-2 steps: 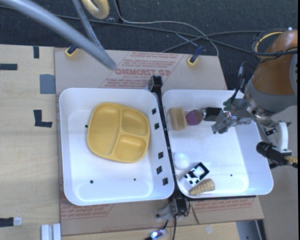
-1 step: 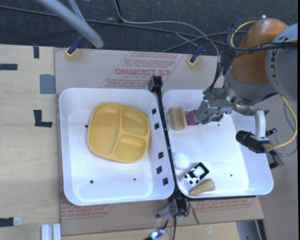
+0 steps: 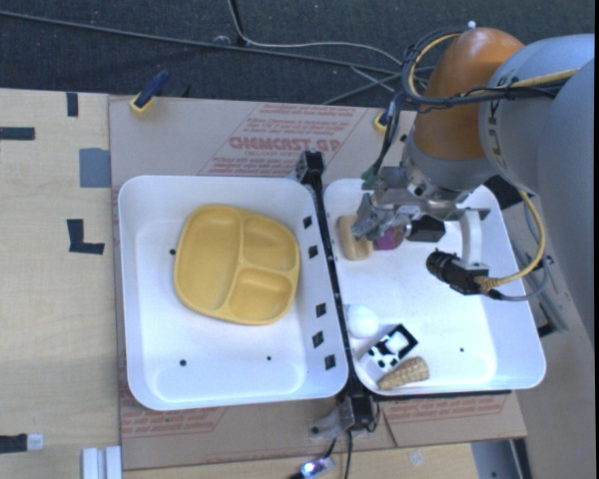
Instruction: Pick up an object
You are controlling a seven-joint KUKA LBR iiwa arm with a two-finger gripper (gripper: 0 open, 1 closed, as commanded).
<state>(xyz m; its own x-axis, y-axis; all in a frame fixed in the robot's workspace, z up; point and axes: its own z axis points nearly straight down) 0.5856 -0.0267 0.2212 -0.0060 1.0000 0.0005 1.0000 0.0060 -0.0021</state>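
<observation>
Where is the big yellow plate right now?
The yellow plate lies flat in the left bin, near its middle. The black divider runs along its right side, and the gripper is over the other bin.

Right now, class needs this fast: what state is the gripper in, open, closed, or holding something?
Gripper: cannot be told from this view. It hangs low over the right bin, close to a tan object and a purple object.
</observation>
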